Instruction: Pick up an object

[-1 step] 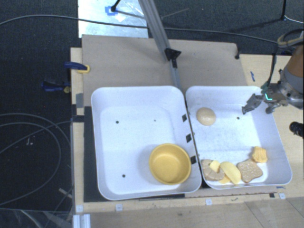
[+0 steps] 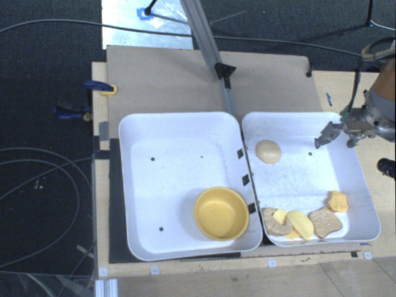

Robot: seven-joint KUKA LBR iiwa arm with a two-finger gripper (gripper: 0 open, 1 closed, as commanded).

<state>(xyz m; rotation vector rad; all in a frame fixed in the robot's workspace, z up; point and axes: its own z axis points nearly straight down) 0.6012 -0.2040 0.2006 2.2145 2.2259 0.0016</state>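
In the camera view, the tool [image 2: 337, 136] is seen at three o'clock, poised over the upper right corner of the right bin [image 2: 365, 193] with its fingers spread and nothing between them. An approach is judged to be in hand. The nearest candidate, a pale round object [image 2: 268, 151], lies at nine o'clock from it (well apart). A descent over a chosen item is called for next. The arm is cut off at the frame's edge.

The two shallow white bins, left [image 2: 154, 135] and right [image 2: 297, 125], looked like smooth, faintly glossy moulded plastic, and the round yellow bowl [image 2: 221, 213] had a matt plastic finish. They sat on a flat tan board [image 2: 167, 79] that appeared matt like cardboard or fibreboard, beside a dark, rough-textured carpet floor [image 2: 43, 42].
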